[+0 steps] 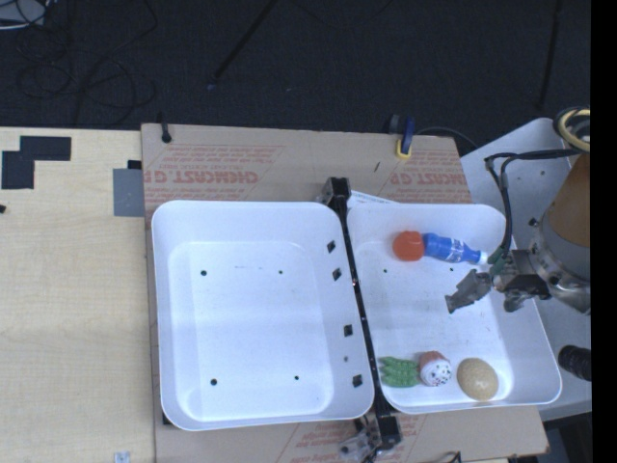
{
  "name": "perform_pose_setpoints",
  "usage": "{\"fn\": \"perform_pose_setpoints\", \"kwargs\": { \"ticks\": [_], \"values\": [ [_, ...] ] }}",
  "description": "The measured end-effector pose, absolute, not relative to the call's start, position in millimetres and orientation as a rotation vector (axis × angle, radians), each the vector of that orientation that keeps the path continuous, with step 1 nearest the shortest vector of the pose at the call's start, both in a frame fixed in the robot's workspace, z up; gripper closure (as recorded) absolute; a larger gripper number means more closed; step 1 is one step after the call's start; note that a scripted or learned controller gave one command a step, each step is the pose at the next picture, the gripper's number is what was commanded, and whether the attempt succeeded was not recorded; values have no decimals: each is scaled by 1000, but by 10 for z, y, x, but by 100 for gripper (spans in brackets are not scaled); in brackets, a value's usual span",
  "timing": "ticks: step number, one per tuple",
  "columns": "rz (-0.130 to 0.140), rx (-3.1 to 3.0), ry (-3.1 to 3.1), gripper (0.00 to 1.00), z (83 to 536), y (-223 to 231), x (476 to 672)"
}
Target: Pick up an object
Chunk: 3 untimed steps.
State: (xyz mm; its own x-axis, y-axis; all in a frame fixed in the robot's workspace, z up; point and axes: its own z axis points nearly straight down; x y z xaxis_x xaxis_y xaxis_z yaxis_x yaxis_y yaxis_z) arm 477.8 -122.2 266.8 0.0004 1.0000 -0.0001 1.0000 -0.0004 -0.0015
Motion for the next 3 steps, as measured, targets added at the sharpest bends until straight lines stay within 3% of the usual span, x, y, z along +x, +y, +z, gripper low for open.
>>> {"fn": "perform_pose_setpoints", "kwargs": {
  "ticks": [1,3],
  "values": [
    [4,-2219,-2220,100,2763,-1224,4779],
    [5,-2222,-2216,100,2483,-1914,4750]
  ]
}}
